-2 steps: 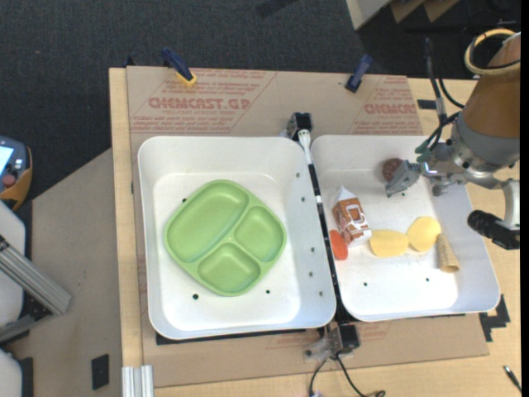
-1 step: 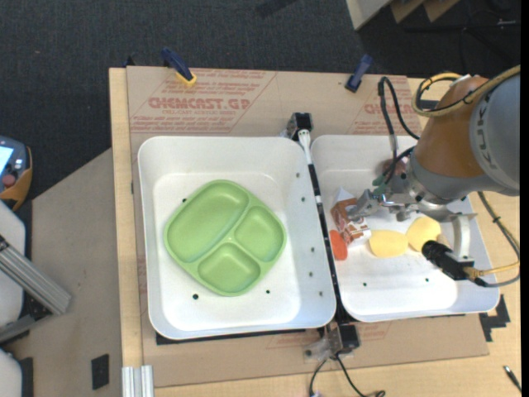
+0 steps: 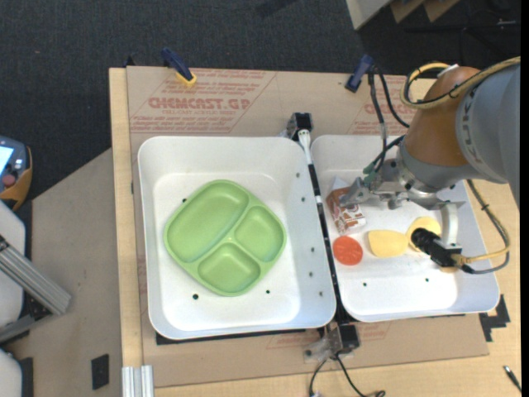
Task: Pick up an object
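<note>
In the right bin (image 3: 397, 292), my gripper (image 3: 368, 190) hangs at the packet (image 3: 349, 213); clenched or released, I cannot tell. Nothing looks lifted; the pick remains.

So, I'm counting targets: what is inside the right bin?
The right bin holds a red-and-white packet, a red round piece and a yellow piece, near its left wall. The arm covers the bin's upper right part, so anything beneath it is hidden.
</note>
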`<state>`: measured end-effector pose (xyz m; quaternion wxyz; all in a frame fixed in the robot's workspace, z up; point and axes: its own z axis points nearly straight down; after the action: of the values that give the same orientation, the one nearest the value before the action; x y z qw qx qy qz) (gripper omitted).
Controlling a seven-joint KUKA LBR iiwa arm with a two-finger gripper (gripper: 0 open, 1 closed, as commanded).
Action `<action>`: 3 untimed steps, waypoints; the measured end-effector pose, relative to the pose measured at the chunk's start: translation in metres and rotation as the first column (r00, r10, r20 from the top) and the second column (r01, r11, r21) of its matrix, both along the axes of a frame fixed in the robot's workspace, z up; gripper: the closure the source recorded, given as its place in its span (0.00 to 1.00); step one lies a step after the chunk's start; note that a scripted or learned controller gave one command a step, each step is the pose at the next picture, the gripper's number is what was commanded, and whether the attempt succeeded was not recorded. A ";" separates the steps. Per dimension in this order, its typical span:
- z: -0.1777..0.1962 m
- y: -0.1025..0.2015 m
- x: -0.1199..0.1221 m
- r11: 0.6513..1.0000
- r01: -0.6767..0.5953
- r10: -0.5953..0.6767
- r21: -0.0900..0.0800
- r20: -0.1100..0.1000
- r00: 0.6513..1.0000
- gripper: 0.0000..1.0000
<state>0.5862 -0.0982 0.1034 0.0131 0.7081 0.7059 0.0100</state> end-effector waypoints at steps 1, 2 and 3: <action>-0.004 0.002 0.030 1.000 -0.005 0.005 0.002 -0.010 1.000 0.00; -0.004 0.002 0.073 1.000 -0.008 0.008 0.001 -0.017 1.000 0.00; 0.003 0.004 0.084 1.000 -0.004 0.004 -0.001 -0.018 1.000 0.00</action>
<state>0.6705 -0.0944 0.1062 0.0072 0.7069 0.7072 0.0034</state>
